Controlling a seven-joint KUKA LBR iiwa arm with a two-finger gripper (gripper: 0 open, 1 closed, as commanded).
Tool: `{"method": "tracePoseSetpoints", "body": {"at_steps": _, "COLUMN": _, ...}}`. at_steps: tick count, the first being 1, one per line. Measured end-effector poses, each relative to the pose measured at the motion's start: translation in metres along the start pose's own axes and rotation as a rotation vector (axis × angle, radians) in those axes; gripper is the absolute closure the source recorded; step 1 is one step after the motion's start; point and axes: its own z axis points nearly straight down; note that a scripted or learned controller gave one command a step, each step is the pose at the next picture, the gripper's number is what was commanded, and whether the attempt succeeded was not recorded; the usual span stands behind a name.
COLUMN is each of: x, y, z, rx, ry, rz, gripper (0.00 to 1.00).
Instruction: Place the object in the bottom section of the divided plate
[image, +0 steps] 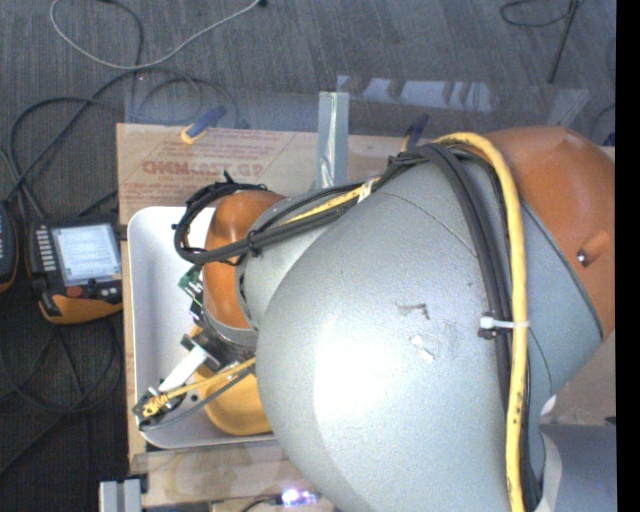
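Plate (232, 412) (yellow) near bin (150, 300) front rim, under arm (420, 330).

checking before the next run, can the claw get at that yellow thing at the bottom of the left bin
Probably yes: the claw is already low in the white bin, right beside the yellow object, with nothing visible between them. The arm hides much of the bin.

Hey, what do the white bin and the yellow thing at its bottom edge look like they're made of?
The bin looks like smooth moulded plastic: even white, rounded corner, soft sheen on its wall. The yellow thing also looks like plastic, glossy and evenly coloured with a curved edge; the arm covers most of it, so that's a guess.
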Motion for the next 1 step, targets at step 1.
{"method": "tracePoseSetpoints", "body": {"at_steps": 1, "x": -0.0002, "y": 0.0003, "z": 0.0001, "rx": -0.001, "ry": 0.000, "rz": 0.000, "gripper": 0.00}}
